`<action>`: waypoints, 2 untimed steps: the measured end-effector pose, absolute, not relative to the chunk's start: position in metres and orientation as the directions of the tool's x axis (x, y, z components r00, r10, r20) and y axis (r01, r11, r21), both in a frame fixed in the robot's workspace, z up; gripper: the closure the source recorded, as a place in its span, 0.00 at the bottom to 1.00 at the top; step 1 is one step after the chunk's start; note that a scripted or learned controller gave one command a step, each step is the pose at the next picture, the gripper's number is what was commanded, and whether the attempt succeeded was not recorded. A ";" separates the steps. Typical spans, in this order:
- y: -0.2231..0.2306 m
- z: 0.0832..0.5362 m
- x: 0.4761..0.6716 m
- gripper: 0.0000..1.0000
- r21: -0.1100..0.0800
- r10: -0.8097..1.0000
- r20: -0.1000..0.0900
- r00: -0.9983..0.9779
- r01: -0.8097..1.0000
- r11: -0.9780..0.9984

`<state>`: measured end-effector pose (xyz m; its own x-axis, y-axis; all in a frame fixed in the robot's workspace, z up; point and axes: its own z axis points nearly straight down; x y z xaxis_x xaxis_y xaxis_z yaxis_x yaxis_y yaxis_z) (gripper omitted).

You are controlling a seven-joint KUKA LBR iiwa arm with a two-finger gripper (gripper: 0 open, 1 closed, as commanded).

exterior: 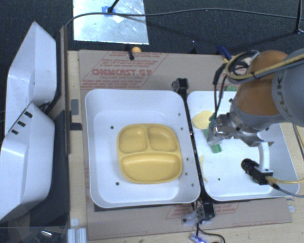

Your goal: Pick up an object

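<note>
We see the gripper point(215, 139) low in the right bin point(283, 178), at nine o'clock, perhaps over a green item point(216, 148); jaws' state we cannot tell. The yellow tray point(150, 153) sits mid left bin point(104, 135).

we see smooth, slightly glossy plastic in the yellow divided tray point(150, 153) and the white bins point(99, 151) (both uniform), over matt brown cardboard point(122, 70), beside a shiny metal sheet point(110, 15).

Arm point(283, 85) comes in from the right, orange band point(258, 92) above the wrist, reaching down over the right bin point(243, 186). End effector point(215, 135) is low near that bin's left wall, just above its floor, finger state not readable.
</note>
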<state>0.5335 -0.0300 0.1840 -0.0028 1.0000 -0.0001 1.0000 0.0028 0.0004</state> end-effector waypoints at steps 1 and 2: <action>-0.031 0.184 0.534 0.00 0.000 1.000 0.000 0.000 1.000 0.000; -0.031 0.210 0.586 0.00 0.004 1.000 0.000 -0.001 1.000 0.001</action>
